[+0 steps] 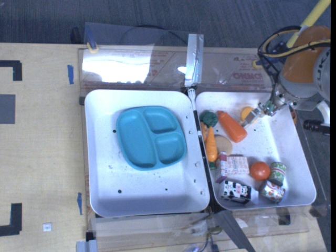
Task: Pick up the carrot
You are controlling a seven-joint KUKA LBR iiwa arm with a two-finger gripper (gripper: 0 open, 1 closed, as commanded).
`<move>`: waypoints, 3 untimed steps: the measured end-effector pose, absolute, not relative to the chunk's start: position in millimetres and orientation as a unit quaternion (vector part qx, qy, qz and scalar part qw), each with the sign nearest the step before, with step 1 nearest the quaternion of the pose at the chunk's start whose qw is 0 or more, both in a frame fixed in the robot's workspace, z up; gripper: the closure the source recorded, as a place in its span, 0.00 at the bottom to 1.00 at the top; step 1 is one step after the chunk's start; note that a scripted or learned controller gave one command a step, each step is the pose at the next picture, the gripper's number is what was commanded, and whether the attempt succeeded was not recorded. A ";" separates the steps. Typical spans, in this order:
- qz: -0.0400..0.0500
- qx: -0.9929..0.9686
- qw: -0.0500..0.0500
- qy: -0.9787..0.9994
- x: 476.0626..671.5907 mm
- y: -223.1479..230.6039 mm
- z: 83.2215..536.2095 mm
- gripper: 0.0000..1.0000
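A pale wooden counter (42,140) carries two shallow white bins side by side, seen from above at a slant. The left bin (105,188) holds a blue divided plate (151,137) lying flat near its middle. The right bin (294,156) holds a cluster of toy groceries. The grey arm (310,62), with its orange band, reaches in from the upper right. Its tool (257,113) hangs over the upper part of the right bin, near a small yellow item (245,111); whether its fingers are apart or together cannot be told, and nothing is seen between them. An orange bottle (231,126) lies tilted in the upper left of that bin, beside a dark green vegetable (209,118). The carrot (211,146) lies lengthwise against the right bin's left wall, just below the green vegetable, apart from the tool. Lower down sit a pink-printed packet (234,166), a black-and-white carton (235,191), a red tomato (259,170) and two small cans (275,182).
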State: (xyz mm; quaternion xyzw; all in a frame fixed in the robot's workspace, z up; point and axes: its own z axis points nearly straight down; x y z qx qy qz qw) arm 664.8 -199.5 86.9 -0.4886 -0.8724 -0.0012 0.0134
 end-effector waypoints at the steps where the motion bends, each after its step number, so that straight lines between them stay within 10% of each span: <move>1: 0.005 -0.473 0.005 -0.881 662.4 -184.3 85.8 0.00; 2: 0.002 -0.471 -0.002 -0.882 666.5 -182.6 99.9 1.00; 3: -0.002 -0.564 -0.003 -0.825 668.3 -136.9 186.8 1.00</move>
